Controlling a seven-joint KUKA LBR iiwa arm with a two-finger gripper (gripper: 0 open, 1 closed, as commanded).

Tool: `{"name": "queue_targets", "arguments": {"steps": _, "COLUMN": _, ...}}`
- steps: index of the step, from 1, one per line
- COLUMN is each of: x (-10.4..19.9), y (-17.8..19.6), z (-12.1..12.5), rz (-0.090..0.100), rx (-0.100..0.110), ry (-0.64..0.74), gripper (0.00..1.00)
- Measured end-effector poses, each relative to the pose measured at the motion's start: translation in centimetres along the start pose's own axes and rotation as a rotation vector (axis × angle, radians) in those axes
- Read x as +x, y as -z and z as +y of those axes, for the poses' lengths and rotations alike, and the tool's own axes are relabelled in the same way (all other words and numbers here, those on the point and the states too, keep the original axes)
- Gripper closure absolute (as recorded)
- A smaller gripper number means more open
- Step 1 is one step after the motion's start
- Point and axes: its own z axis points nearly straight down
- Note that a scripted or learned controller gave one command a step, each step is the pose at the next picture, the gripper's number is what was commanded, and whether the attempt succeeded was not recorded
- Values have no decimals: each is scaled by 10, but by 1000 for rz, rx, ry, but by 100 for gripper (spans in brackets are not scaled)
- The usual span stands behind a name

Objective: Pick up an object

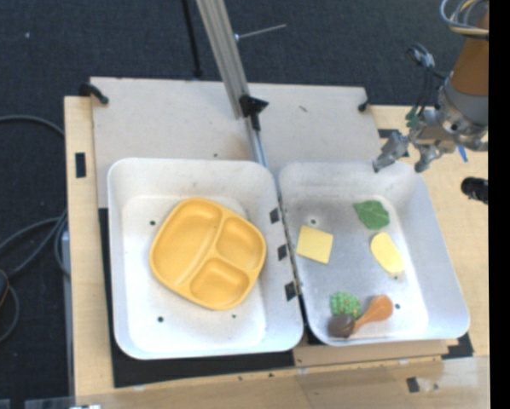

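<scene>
Hovering over the far right corner of the right bin, the gripper has its two fingers spread apart with nothing between them. Nearest to it, just nearer and left, lies the green leaf; the yellow oval piece sits nearer still. The yellow square, broccoli and wooden spoon lie farther off. The left bin holds a yellow divided plate.

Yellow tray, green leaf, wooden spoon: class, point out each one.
yellow tray (207,252), camera view, centre where dividers meet
green leaf (372,214), camera view, middle of the leaf
wooden spoon (373,309), camera view, orange handle
</scene>
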Motion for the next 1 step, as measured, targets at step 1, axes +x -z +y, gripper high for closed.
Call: {"name": "queue_targets", "arguments": {"steps": 1, "x": 8, "y": -51, "z": -4, "rz": 0, "rx": 0, "ry": 1, "gripper": 0}}
